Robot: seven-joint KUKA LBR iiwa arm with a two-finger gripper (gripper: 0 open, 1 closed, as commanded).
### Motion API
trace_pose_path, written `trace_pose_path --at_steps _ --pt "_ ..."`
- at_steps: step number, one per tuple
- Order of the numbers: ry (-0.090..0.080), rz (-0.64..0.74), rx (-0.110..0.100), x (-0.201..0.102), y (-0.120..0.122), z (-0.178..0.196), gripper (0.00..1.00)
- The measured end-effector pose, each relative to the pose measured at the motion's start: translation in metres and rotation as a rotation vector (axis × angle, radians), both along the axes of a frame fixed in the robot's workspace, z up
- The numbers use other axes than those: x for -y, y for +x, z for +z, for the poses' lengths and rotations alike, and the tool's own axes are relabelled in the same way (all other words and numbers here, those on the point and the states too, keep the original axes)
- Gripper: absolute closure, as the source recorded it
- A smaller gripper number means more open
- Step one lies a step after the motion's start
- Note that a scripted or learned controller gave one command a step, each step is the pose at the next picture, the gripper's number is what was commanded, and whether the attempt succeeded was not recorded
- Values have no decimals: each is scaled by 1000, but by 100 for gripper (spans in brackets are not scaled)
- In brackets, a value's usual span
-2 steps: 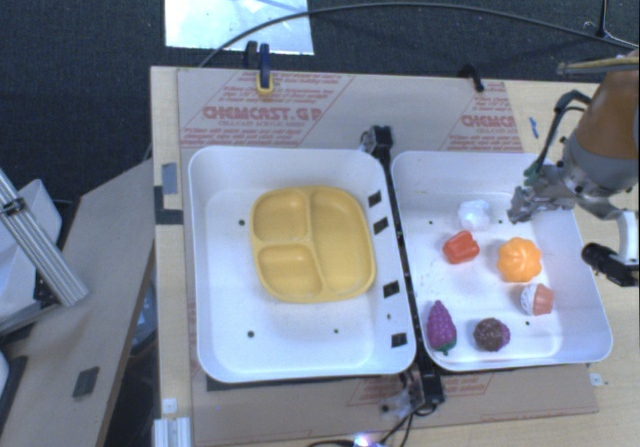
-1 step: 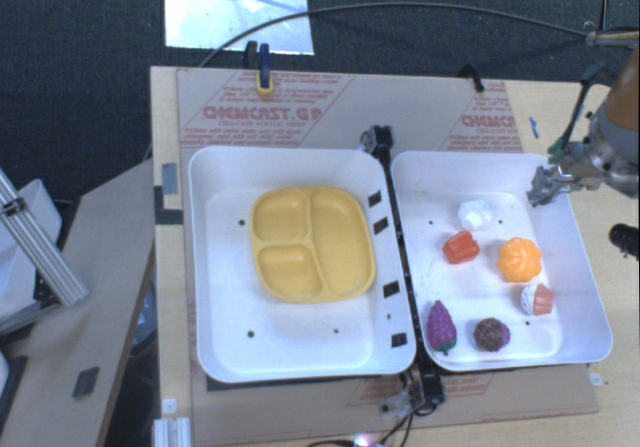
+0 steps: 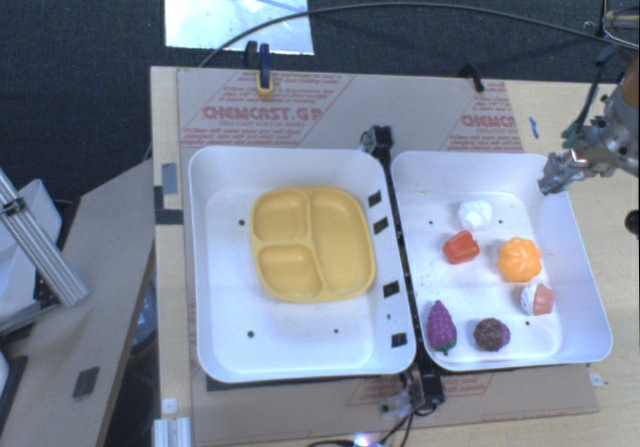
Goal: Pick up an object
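The right bin (image 3: 575,235) holds several small toy foods: a white piece (image 3: 475,213), a red pepper (image 3: 461,248), an orange pumpkin-like piece (image 3: 520,259), a pink and white piece (image 3: 537,299), a purple grape bunch (image 3: 441,326) and a dark brown ball (image 3: 491,334). My gripper (image 3: 558,173) hangs at the right bin's far right corner, above and to the right of the white piece, apart from every object. Nothing shows between its fingers.
The left bin (image 3: 215,235) holds a yellow divided plate (image 3: 311,243). A black clip strip (image 3: 392,255) joins the two bins. A cable (image 3: 420,7) arcs over the back of the bench. A metal bracket (image 3: 35,240) sits at the left.
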State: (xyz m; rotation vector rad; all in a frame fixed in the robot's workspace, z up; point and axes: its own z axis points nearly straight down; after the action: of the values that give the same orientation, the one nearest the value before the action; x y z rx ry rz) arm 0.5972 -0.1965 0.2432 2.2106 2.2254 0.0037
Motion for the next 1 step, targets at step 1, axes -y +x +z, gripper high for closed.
trace_pose_path --at_steps 1 --pt "2 2 -4 -55 3 -7 100"
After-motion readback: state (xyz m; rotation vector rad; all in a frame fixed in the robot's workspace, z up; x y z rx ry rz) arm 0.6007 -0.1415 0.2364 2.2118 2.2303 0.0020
